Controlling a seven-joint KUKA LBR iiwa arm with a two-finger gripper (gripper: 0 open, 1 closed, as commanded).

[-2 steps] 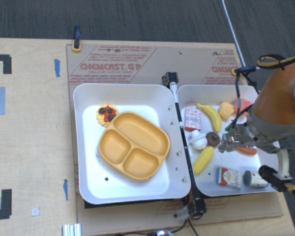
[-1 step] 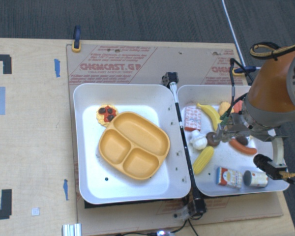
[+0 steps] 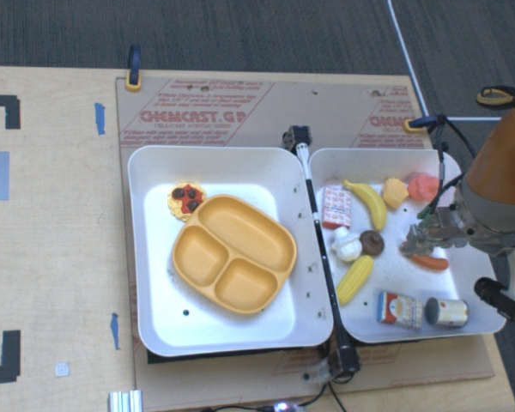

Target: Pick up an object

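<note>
Gripper low in right white bin, three o'clock side, over small orange-red carrot-like piece. Jaws' state: cannot tell. Probably nothing lifted yet; grasp, raise remain.

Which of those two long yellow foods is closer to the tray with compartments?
The corn cob, lying by the right bin's left wall. The banana sits farther back and further right.
</note>
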